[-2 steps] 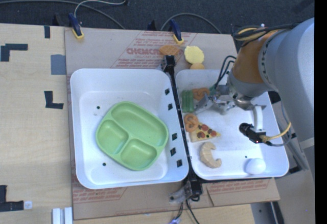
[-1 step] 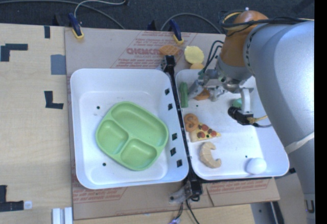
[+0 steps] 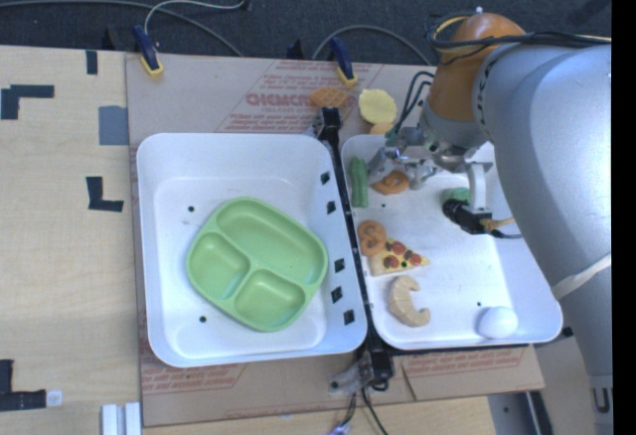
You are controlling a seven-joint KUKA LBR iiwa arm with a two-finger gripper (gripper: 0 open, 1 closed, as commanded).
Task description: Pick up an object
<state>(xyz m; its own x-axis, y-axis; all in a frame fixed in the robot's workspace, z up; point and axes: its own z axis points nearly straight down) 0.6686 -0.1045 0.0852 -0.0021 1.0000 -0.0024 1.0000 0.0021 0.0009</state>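
Where the gripper (image 3: 396,168) hangs low in the right bin (image 3: 452,324), apparently clamped on a small orange-brown food piece (image 3: 391,183), just beside a green stick (image 3: 358,183)

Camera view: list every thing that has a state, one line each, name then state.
Green divided plate: flat in the left bin, right way up.
Gripper: low in the right bin, over an orange-brown item; grip unclear.
Green stick: lying along the right bin's left wall.
Pizza slice: lying flat.
Pretzel: lying flat, beside the pizza slice.
Croissant: lying flat.
White ball: resting in the bin's near corner.
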